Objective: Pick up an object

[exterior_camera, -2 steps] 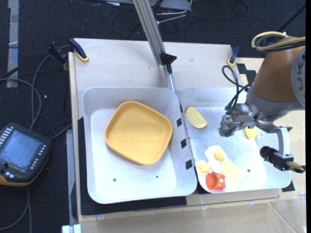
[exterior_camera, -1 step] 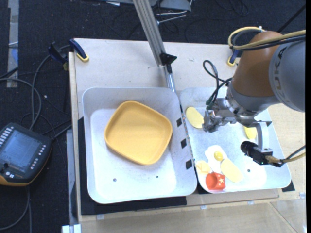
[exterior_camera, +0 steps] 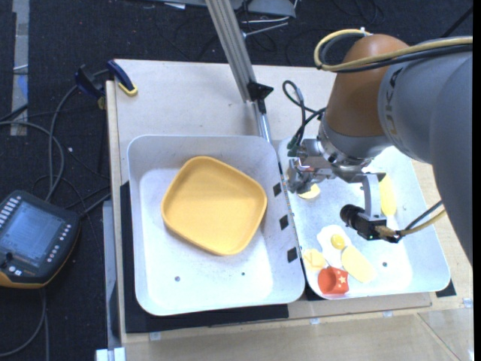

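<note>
Nearest us, below the gripper [exterior_camera: 304, 173], we see a red toy piece [exterior_camera: 333, 280] by the front rim of the right bin [exterior_camera: 421, 269], with pale yellow toy pieces [exterior_camera: 358, 264] touching it. Just under the jaws lies a small yellow piece [exterior_camera: 309, 192]; whether they are spread or closed we cannot tell. Our grey arm [exterior_camera: 432, 96] reaches in from the right, its orange band [exterior_camera: 362, 89] bent downward. Left of the jaws, a yellow plate [exterior_camera: 215, 204] rests in the left bin [exterior_camera: 150, 277]. Beyond the bench [exterior_camera: 180, 89], a teach pendant [exterior_camera: 31, 237] lies on dark floor.

Plate [exterior_camera: 214, 204] in left bin [exterior_camera: 146, 262]; toy food [exterior_camera: 342, 258] in right bin's [exterior_camera: 421, 269] near corner, gripper [exterior_camera: 304, 177] behind it.
</note>
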{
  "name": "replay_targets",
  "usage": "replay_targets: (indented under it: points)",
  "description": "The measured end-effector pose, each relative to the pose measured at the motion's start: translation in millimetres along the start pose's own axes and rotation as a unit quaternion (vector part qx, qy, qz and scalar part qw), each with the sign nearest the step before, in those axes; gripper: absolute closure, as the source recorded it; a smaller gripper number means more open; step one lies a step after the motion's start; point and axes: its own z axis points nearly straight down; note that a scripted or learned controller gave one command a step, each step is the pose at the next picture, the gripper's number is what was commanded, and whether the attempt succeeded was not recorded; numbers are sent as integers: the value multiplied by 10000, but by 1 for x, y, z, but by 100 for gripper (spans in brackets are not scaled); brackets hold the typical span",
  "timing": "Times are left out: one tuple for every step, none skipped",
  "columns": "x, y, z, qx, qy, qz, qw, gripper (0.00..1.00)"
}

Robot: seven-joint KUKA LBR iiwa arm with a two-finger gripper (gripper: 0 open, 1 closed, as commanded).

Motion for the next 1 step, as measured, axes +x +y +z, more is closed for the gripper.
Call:
replay_targets:
  points:
    - [47,28,-18,-12,-4,3,10000,100]
